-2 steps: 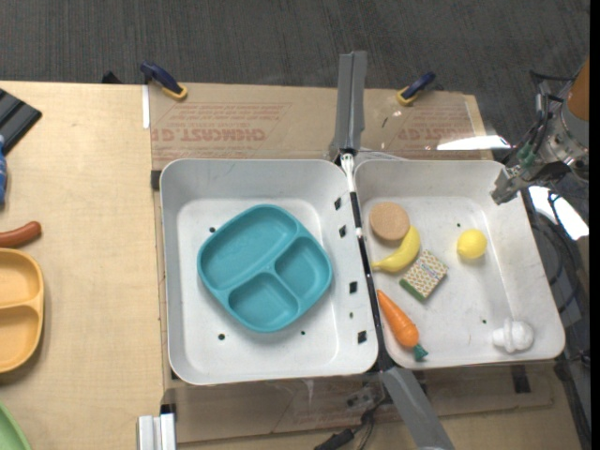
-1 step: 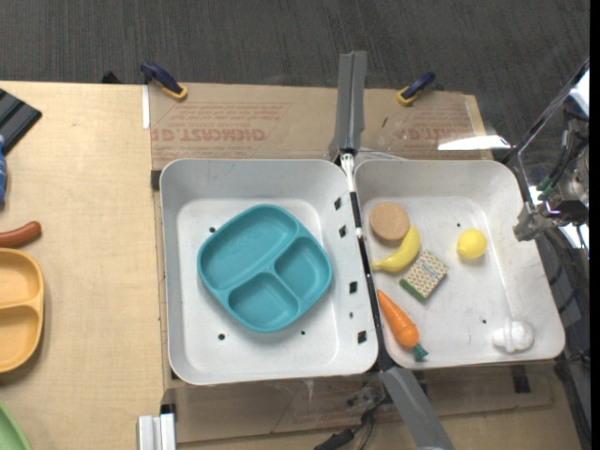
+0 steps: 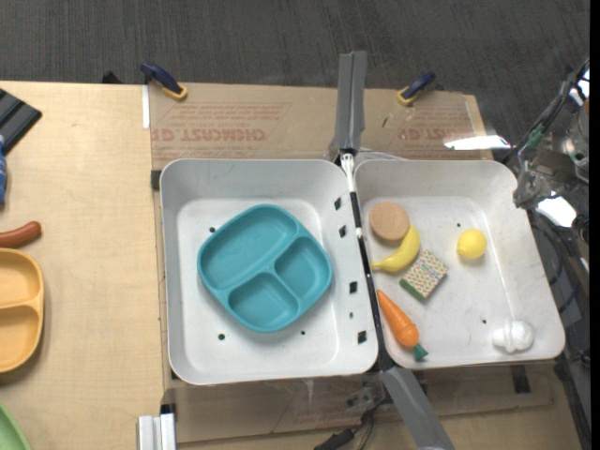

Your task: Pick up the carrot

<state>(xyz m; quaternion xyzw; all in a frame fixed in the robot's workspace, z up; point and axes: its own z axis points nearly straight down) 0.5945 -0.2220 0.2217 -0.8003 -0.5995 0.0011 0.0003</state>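
You find the carrot [image 3: 398,320] at the lower left of the right bin [image 3: 539,279], close to the divider, its orange body slanting down toward the green tip. Above it sit a patterned block [image 3: 424,275], a banana [image 3: 400,252] and a round tan disc [image 3: 388,221], with a lemon [image 3: 472,244] to their right and a white object [image 3: 513,336] in the lower right corner. The gripper [image 3: 539,187] sits at the frame's right edge over the bin's upper right rim, and you cannot tell its state; the teal divided plate [image 3: 265,268] lies in the left bin [image 3: 178,279].
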